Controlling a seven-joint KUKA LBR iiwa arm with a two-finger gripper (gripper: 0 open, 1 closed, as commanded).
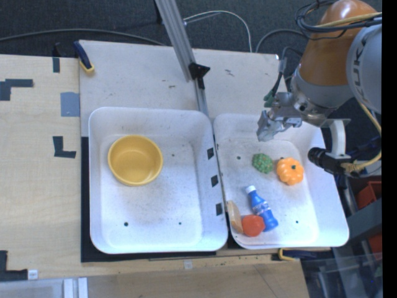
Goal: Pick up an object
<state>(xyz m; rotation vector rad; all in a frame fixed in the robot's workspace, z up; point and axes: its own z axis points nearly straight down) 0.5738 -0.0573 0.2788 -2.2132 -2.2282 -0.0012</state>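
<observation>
You see the blue bottle (pixel 260 208) low in the right bin (pixel 322 228), long axis diagonal, white cap up-left. A red ball (pixel 252 225) touches it; green lump (pixel 263 162) and orange pumpkin (pixel 289 171) sit above. Yellow bowl (pixel 135 160) sits in the left bin (pixel 186 185). Gripper (pixel 267 131) hovers over the right bin's top; can't tell its finger state.

The yellow bowl (pixel 135 159) sits upright in the left bin (pixel 99 228), toward its far left part. The right bin (pixel 329 228) holds four objects. A knobbly green object (pixel 263 163) lies near its centre, with an orange pumpkin-shaped object (pixel 289 171) just beside it on the right. A blue-and-white bottle (pixel 260 208) lies on its side nearer, touching a red round object (pixel 252 225).
</observation>
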